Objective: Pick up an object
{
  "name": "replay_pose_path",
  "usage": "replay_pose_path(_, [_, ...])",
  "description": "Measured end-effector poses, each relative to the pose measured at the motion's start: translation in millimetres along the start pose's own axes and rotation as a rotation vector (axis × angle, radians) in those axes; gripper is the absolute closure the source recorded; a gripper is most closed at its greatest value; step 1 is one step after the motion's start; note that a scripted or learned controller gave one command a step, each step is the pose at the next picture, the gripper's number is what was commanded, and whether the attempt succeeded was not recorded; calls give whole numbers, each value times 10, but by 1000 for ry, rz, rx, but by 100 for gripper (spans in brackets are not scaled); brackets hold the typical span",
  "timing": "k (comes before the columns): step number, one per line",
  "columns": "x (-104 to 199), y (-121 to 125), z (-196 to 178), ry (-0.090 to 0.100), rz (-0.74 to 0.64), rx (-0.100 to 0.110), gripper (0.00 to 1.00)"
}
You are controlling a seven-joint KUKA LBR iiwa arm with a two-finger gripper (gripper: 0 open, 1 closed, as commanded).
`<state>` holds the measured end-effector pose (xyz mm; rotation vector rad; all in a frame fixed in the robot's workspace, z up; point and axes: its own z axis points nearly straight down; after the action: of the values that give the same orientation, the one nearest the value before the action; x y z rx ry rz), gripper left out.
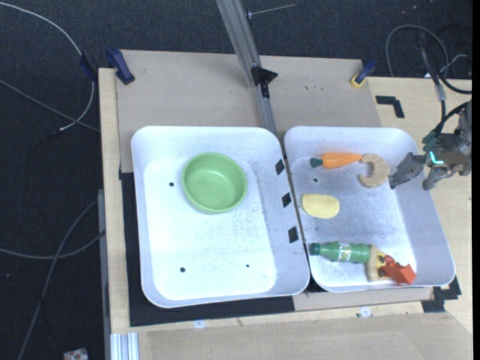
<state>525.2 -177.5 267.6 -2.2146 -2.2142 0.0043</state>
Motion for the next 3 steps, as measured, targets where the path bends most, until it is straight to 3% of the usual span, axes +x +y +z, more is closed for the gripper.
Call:
replay_pose_path(1, [-1, 7, -22, -1, 0, -5, 0])
replay_pose_path(3, [147, -56, 910, 2, 0, 4, 0])
